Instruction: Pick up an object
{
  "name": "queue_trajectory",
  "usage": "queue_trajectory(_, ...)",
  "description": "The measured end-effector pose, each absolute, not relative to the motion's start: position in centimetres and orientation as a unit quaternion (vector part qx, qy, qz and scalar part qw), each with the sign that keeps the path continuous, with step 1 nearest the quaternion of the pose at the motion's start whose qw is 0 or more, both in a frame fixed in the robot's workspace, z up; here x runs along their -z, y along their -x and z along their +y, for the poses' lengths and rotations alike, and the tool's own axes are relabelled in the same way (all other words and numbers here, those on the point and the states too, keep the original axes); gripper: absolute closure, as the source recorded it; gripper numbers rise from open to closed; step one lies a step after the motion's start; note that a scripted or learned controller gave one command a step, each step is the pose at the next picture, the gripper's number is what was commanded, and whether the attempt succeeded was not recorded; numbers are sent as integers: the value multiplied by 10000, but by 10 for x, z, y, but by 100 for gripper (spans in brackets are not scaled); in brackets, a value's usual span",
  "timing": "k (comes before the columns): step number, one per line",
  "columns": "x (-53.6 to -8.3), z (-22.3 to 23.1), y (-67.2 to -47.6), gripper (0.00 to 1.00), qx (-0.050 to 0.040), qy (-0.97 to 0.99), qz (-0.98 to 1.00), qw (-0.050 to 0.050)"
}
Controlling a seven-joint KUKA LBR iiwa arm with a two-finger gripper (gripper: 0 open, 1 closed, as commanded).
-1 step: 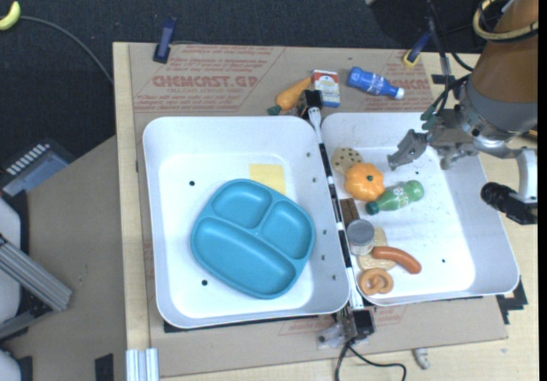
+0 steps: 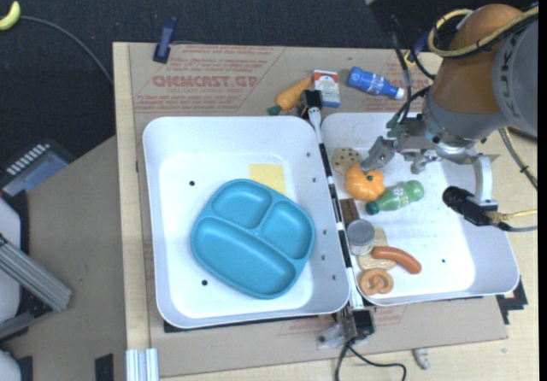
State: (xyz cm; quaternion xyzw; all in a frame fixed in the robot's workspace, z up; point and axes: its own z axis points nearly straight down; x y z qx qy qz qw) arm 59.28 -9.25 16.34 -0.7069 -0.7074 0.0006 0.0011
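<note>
My gripper hangs over the back of the right bin, open, with nothing between its fingers. One fingertip is just above an orange fruit. The other fingertip is just behind a green bottle lying on its side. A speckled cookie lies at the bin's left wall. Nearer the front are a small grey can, a sausage and a brown ring-shaped pastry.
The left bin holds a blue divided plate and a yellow cheese slice. Behind the bins on the board lie a blue bottle, a small carton and an orange carrot.
</note>
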Motion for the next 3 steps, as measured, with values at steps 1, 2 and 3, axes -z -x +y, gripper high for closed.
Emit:
queue_trajectory(1, -84, -96, -601, 0, -3, 7073, -7069, 6)
queue_trajectory(2, -94, -95, -601, 100, 3, 7074, -7068, -1)
queue_trajectory(3, -207, -45, -582, 100, 12, 7065, -7077, -9)
